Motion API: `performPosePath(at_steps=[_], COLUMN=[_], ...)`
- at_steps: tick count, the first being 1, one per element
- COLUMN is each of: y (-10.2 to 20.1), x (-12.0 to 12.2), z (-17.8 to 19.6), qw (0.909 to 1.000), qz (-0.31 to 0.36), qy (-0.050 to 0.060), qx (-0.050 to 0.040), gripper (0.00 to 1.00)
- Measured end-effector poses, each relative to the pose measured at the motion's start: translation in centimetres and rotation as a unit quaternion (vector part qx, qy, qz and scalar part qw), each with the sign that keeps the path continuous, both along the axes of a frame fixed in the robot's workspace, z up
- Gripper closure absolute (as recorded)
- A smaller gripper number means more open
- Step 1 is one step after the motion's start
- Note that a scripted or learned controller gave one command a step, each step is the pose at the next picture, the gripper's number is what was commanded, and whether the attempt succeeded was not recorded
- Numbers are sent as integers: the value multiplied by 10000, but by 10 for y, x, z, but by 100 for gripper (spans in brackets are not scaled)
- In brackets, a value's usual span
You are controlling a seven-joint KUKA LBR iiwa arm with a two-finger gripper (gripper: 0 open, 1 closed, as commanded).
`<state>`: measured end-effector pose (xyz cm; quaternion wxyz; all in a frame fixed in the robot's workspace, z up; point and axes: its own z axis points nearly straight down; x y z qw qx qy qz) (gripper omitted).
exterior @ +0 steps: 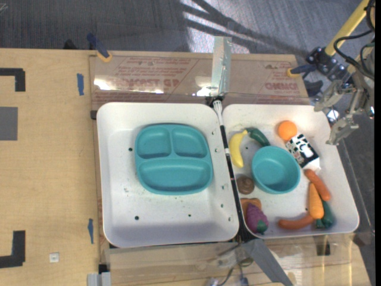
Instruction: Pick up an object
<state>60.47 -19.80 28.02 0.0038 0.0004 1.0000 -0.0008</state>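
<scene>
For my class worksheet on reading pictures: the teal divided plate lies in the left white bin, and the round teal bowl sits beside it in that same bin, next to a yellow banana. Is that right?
Not quite. The camera view shows the round teal bowl in the right white bin, not the left. The rest stands: the teal divided plate lies in the left white bin, and the yellow banana is next to the bowl.

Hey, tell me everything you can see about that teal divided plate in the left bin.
The teal divided plate is a rounded rectangle that looks like matte plastic, with a raised rim and three compartments: two smaller ones along the far side and one wide one along the near side. All three hold nothing. It lies flat, right way up, about centred on the floor of the left white bin, apart from the bin's walls. Nothing else touches it.
</scene>
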Motion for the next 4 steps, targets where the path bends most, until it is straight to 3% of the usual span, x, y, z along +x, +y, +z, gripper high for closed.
performPosePath(at_steps=[1, 2, 3, 4], y=[37, 29, 81, 67], x=[-71, -43, 13, -8], z=[-103, -144, -163, -187], qw=[9999, 9996, 9994, 9975], qz=[-90, -278, -359, -709], qy=[51, 11, -32, -44], qx=[17, 9, 15, 17], gripper=[0, 0, 0, 0])
